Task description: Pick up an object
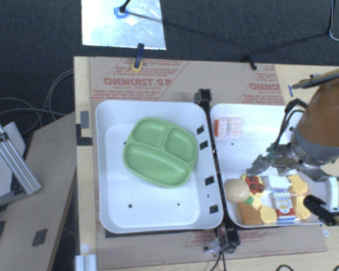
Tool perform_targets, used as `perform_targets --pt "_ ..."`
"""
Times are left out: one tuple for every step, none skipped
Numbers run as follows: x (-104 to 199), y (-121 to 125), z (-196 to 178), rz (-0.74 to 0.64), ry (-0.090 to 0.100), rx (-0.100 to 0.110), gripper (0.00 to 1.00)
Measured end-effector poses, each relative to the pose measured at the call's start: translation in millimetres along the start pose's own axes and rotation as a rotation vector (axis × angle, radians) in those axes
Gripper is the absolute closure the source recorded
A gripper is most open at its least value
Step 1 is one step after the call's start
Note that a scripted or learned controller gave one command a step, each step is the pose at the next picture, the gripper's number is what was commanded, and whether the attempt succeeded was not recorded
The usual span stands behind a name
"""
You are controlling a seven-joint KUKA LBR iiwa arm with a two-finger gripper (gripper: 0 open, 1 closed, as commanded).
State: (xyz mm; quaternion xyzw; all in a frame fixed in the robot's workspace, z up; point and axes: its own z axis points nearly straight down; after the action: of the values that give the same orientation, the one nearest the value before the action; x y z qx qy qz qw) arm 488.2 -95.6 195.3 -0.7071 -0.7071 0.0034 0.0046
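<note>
Toy foods (265, 202) lie just beneath the hand (259, 167).

A green divided plate (160, 151) lies in the left bin (110, 208). In the right bin (237, 145) the gripper (264, 164) hangs just above a pile of small food toys (265, 202) at the near side. A small white and red packet (228, 126) lies apart, at the far side.

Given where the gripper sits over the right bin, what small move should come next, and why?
Probably a short descent: the gripper hangs just above the red item at the edge of the pile in the right bin, and nothing shows between its fingers.
</note>
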Motion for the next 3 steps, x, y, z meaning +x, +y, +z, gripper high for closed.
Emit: perform_targets --pt "0.1 2.8 -5.3 -0.003 -0.002 -0.012 0.0" --pt "-7.2 5.4 54.1 -0.001 -0.001 -0.007 0.0" --pt "-4.3 12.2 98.4 -0.003 0.003 -0.026 0.0"
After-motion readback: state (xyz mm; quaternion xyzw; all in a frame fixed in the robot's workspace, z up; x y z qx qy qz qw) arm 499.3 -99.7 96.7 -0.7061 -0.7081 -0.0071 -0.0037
